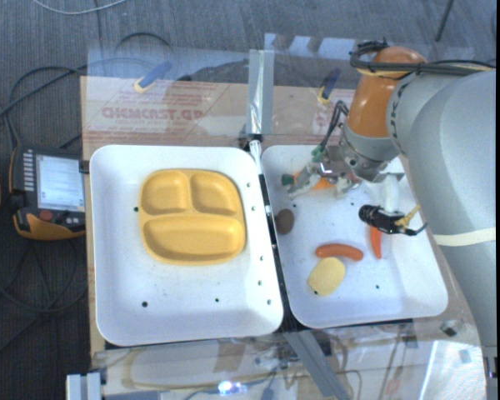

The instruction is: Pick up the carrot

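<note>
The carrot [319, 184], an orange piece with a green end pointing left, lies at the back of the right bin [417, 294]. My gripper [323, 178] is right over it, low in the bin, and hides most of it. Whether the carrot is gripped or just lies underneath cannot be made out.
In the right bin are a brown lump [283, 220] by the left wall, a red sausage [339, 251], a yellow potato-like piece [326, 276] and a small orange tapered piece [375, 242]. The left bin [117, 290] holds a yellow divided tray [192, 215].
</note>
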### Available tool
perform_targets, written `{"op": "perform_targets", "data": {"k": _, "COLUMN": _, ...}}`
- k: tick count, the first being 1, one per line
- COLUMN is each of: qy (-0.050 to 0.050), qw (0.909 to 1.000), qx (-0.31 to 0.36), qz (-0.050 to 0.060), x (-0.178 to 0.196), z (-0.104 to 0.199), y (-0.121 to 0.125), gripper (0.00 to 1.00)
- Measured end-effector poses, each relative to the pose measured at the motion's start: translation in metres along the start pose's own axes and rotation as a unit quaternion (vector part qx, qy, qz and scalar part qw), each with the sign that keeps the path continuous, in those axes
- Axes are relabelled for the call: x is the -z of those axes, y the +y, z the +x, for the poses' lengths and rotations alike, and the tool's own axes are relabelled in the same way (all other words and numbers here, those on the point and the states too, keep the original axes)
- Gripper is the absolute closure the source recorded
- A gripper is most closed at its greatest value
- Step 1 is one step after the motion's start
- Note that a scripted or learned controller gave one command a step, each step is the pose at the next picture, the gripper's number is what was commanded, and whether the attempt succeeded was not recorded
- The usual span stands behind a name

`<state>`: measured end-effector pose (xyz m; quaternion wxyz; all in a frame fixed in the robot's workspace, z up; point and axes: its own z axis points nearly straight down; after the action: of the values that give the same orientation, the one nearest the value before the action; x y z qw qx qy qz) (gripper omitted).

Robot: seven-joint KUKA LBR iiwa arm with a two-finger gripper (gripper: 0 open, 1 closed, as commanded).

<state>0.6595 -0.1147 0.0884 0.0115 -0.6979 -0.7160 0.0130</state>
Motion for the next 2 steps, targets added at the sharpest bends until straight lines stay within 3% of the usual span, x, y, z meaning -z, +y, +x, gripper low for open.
{"op": "perform_targets", "data": {"k": 1, "qy": -0.002, "qw": 1.0000, "qx": -0.001, "qz": 0.004, "x": 0.0069, "z": -0.0038, "y": -0.0015, "gripper": 1.00}}
{"op": "perform_targets", "data": {"k": 2, "qy": 0.000, "qw": 1.0000, "qx": 0.004, "qz": 0.002, "x": 0.0011, "z": -0.0037, "y": 0.0022, "gripper": 1.00}}
